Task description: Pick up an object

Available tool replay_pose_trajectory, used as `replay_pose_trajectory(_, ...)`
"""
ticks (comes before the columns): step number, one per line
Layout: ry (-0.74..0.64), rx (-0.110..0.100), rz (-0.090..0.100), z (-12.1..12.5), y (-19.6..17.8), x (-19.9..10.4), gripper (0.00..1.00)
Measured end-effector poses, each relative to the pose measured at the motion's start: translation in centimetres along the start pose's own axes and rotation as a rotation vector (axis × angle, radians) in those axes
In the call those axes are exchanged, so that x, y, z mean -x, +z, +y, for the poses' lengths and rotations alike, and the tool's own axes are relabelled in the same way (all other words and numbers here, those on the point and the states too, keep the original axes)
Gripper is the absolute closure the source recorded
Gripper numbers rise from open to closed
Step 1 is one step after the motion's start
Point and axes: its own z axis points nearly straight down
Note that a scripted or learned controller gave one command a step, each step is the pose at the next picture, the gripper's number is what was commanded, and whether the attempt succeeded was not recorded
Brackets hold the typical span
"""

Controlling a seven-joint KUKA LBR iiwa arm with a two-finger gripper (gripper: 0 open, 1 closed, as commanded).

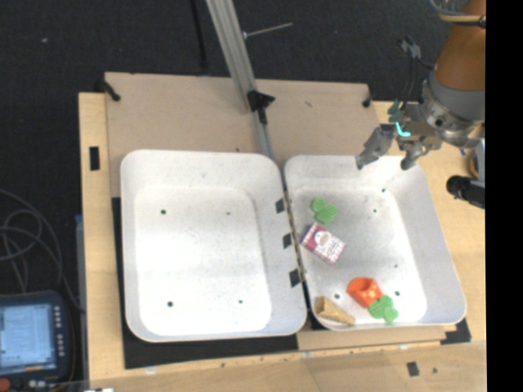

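Two shallow white bins are seen side by side on the wooden surface (196, 104): the left bin (204, 243) and the right bin (409, 219). Five small objects are counted, all in the right bin. One green piece (324, 211) lies near the divider. Just below it lies one small box (322, 244), white and purple-pink with printed faces, its long axis running from upper left to lower right. One red-orange toy (363, 290) rests near the front wall, with a second green piece (383, 309) touching its lower right side. One tan wedge (334, 310) lies at the front left corner, its narrow end pointing to the right. The pincer (392, 153) is seen over the right bin's back edge, its two fingers spread apart with nothing between them, well apart from every object.
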Motion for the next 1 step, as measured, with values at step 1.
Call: replay_pose_trajectory(1,-0.001,0.004,-0.001,0.06,-0.25,0.01,0.00)
